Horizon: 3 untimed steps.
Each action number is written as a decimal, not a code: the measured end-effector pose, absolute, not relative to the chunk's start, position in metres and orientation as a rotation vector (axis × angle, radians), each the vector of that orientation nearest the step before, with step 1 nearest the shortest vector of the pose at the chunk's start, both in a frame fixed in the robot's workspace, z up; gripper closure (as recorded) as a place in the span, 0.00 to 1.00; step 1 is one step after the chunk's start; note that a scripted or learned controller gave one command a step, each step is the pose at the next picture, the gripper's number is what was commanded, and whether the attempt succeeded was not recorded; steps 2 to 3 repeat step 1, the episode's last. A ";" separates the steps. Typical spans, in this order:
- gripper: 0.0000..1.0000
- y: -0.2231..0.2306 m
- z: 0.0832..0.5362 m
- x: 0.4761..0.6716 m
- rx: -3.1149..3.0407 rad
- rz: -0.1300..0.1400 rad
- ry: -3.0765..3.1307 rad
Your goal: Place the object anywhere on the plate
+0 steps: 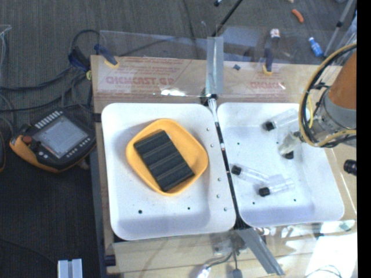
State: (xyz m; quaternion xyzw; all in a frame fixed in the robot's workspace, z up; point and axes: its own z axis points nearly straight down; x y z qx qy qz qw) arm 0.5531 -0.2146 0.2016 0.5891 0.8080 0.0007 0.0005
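While the arm hangs over the right bin's three-o'clock edge, I can see the wrist and its cable loop but cannot tell the gripper's state; nothing I can make out is held.

Several clear vials with black caps lie in that bin. One sits at about eleven o'clock from the bin's middle, just beside the arm, its long axis running roughly from nine toward two. Another, close under the wrist, is partly blurred. Two more lie toward six o'clock: one angled from ten to four, and one just beside it, running from eight toward two.

Over in the left bin is the yellow plate, and a black ribbed block already lies on it, its long axis from eleven to five.

My guess is that a vial is the object to fetch. The ones nearest the arm lie at nine to ten o'clock from the wrist, and the plate lies farther the same way, across the divider between the bins.
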 end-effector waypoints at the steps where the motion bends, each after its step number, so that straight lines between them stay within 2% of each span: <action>1: 0.00 -0.215 0.202 0.553 1.850 0.002 2.538; 3: 0.00 -0.215 0.202 0.553 1.850 0.002 2.538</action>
